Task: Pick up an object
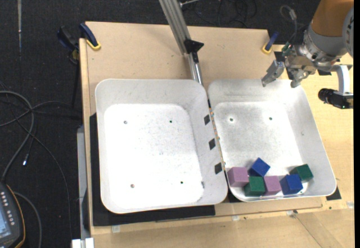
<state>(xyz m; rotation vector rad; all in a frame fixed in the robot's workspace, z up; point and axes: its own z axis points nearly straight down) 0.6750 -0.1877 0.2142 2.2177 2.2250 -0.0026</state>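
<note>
Gripper [282, 76] hangs with fingers spread and empty over the right bin's [315, 129] far rim. We count six small cubes [260, 167] huddled at that bin's near edge; we judge them light, rigid and matte, best pinched across flat faces. Crowding leaves little finger room.

The arm [332, 5] is reaching in from the right, its orange band sitting above the grey wrist near the upper right corner. The hand [283, 77] is hanging over the far rim of the right bin [315, 129], near that bin's far right corner. Its two fingers [272, 74] are pointing down and standing apart, with nothing showing between them. The wrist is tilting slightly toward the bin.
</note>
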